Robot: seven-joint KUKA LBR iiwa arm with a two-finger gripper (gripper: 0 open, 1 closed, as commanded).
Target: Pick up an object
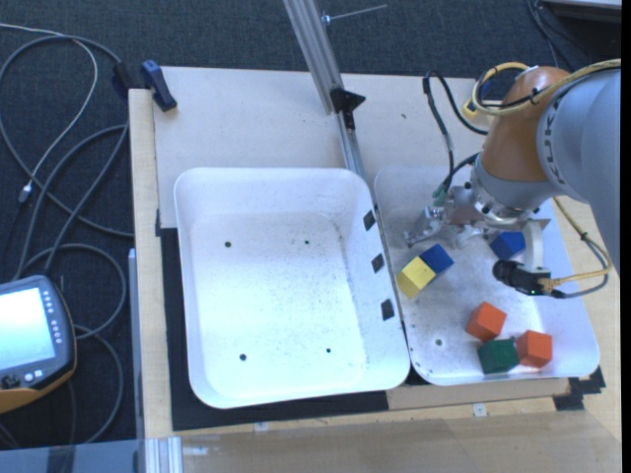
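Note:
My gripper (427,228) hangs low over the back left part of the right bin (582,338), under the orange wrist band. Just below it in the picture lies a yellow and blue block (424,269), close to the gripper's tip but with no visible hold on it. A blue block (509,243) lies partly under the wrist. Nearer the front of the bin sit an orange block (486,320), a green block (498,355) and a second orange block (534,348), the last two touching.
The left bin (197,205) stands beside the right one, their rims overlapping. A metal pole (314,42) slants up from the bench behind the bins. Cables (552,286) trail from the wrist across the right bin.

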